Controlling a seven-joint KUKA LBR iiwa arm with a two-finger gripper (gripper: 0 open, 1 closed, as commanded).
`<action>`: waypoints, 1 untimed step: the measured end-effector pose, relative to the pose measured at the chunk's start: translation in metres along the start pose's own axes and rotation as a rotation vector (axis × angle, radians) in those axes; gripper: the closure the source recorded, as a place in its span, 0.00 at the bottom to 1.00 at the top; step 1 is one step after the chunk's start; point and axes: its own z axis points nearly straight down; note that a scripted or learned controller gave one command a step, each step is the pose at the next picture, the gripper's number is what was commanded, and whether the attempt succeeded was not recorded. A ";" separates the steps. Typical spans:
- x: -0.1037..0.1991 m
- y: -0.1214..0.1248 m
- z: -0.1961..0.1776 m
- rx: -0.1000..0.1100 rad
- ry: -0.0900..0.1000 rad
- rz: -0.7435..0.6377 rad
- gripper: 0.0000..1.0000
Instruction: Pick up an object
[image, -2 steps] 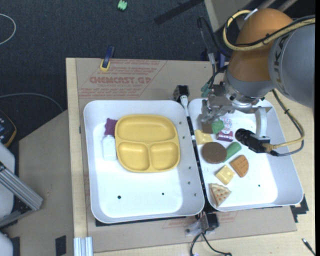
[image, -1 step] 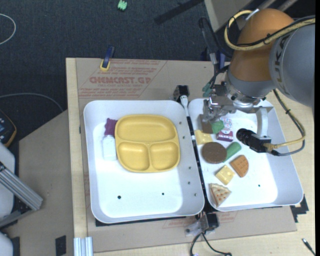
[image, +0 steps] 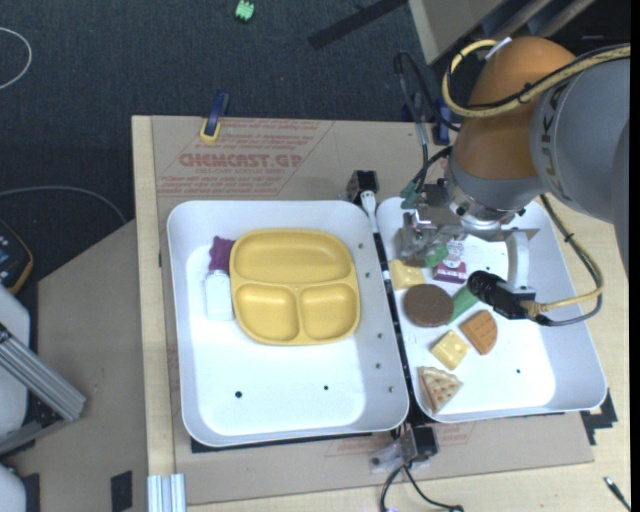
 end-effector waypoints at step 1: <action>0.001 0.008 -0.021 -0.008 0.000 -0.001 1.00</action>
